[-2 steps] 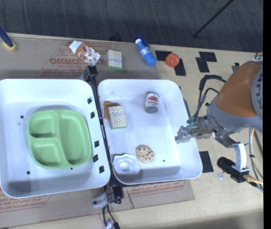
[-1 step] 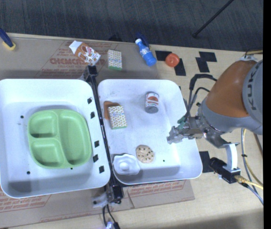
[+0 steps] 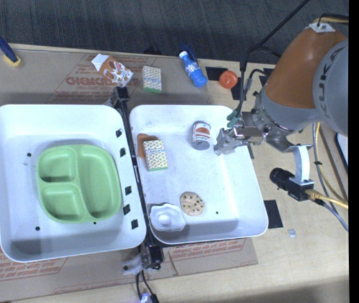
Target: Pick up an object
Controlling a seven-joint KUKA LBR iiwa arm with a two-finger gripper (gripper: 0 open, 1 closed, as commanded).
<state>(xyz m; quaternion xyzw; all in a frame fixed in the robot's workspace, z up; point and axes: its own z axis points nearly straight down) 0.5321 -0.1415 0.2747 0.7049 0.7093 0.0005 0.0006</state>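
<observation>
The right bin [image 3: 245, 194] holds a small can [image 3: 201, 134] lying near its back, a patterned green-and-white box [image 3: 155, 154] resting partly on an orange piece [image 3: 144, 141], a round cookie [image 3: 192, 203] and a white cup-like item [image 3: 166, 218] at the front edge. My gripper [image 3: 224, 142] hangs over the bin's right side, just right of the can and close to it. I see nothing held in it. The grey arm with its orange band [image 3: 299, 68] reaches in from the right.
The left bin [image 3: 15, 125] carries a green divided plate [image 3: 78, 182]. Behind the bins lie a snack bag [image 3: 113, 70], a small box [image 3: 152, 79], a blue bottle [image 3: 194, 68] and an orange ball [image 3: 228, 79]. Cables and a black fitting [image 3: 289, 182] sit right of the bin.
</observation>
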